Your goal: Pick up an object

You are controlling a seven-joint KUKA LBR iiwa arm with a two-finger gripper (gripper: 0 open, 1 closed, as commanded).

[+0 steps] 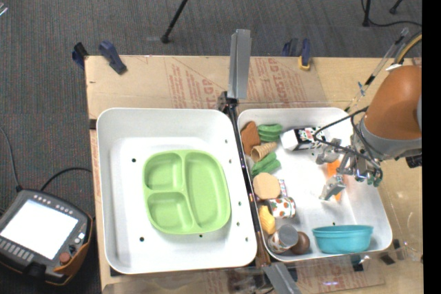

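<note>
The gripper (335, 186) hangs over the right bin (311, 113) near its right edge, fingers closed on an orange object (333, 169)

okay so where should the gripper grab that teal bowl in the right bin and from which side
Probably the teal bowl by its rim, from straight above, one finger inside and one outside. It sits upright with its mouth open; take the rim's far side, away from the right bin wall behind it.

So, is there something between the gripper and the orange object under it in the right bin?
Nothing visible stands between them. The gripper hangs directly over the orange object in the right bin, on bare floor. The teal bowl lies nearer the camera, and the toy food pile lies along the bin's left wall.
</note>
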